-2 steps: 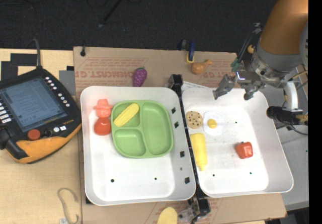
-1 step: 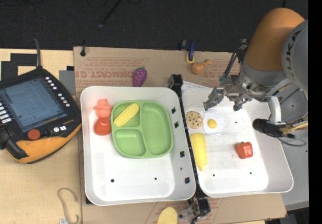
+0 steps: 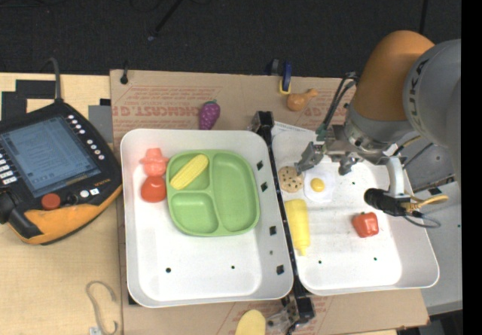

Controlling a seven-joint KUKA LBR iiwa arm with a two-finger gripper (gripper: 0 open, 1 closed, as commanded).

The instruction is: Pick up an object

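While hovering over the right shallow white bin (image 3: 392, 266), claw (image 3: 325, 159) spread apart, gripping nothing, just above the white-and-yellow fried egg toy (image 3: 318, 187), beside round speckled cookie (image 3: 291, 179).

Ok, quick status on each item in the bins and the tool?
tool: open, hovering above the fried egg, holding nothing
fried egg: flat in right bin
cookie: flat, beside egg
yellow bottle: lying down
red pepper: loose in right bin
corn: in green tray, upper-left compartment
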